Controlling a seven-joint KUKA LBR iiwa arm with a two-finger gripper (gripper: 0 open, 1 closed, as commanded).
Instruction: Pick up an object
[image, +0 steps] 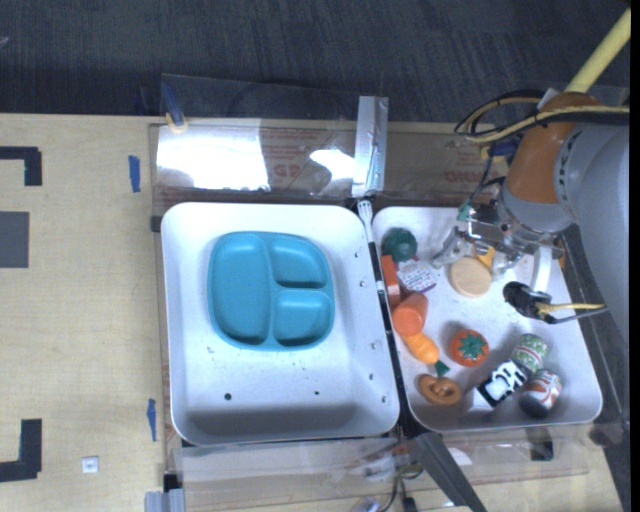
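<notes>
My gripper (478, 248) hangs over the upper part of the right bin (580, 345), just above a round tan disc (470, 279) that lies on the bin floor. Left of the disc are a dark green ball (400, 243) and a small purple-and-white packet (417, 275). Below them lie an orange cup (410, 316), an orange carrot (426, 349) and a red tomato (468, 346). Nothing shows as lifted off the bin floor.
The left bin (190, 330) holds a blue divided plate (270, 290). Along the right bin's front edge sit a brown-and-orange piece (438, 389), a black-and-white toy (503, 380), a green-and-white can (530, 351) and a red-and-grey can (541, 389). The arm (590, 190) crosses the upper right corner.
</notes>
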